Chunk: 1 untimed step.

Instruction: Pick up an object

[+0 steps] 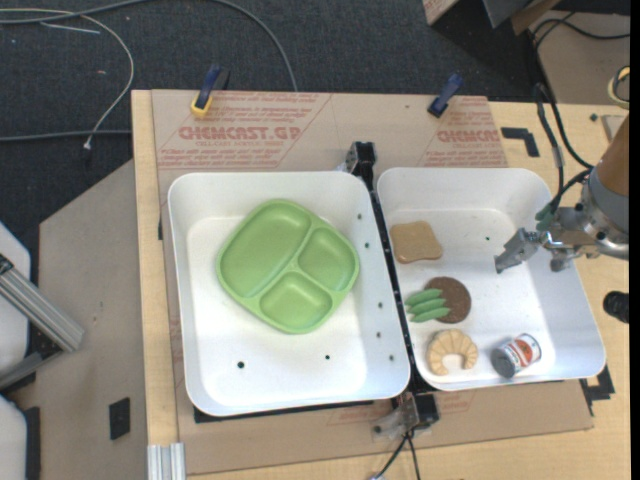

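The arm (612,183) enters the frame at 3 o'clock, and 1 grey segment of it is visible at the frame edge. The wrist extends from this segment toward 9 o'clock. The gripper (512,255) is mounted at the wrist end, with its 2 fingers angled down toward 8 o'clock. The finger tips appear dark grey.
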### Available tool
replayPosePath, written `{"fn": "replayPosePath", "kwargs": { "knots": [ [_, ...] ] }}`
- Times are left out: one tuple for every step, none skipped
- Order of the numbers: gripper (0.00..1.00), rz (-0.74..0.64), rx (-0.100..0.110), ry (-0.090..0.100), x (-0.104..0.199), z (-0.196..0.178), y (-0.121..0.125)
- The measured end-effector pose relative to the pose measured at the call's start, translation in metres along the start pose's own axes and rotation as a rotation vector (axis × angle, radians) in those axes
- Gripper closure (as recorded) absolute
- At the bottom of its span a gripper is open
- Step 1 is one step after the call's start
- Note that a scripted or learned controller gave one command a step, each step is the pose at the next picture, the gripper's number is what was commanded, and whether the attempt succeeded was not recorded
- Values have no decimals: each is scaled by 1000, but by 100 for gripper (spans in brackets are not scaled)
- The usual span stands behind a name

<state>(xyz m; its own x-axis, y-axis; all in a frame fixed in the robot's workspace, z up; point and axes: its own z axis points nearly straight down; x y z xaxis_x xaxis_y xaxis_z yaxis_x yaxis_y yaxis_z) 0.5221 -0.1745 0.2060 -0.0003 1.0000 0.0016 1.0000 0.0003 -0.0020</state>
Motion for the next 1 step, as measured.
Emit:
{"fn": "replayPosePath", "kwargs": {
  "knots": [
    [0, 1, 5, 2, 0, 61, -7]
  ]
}}
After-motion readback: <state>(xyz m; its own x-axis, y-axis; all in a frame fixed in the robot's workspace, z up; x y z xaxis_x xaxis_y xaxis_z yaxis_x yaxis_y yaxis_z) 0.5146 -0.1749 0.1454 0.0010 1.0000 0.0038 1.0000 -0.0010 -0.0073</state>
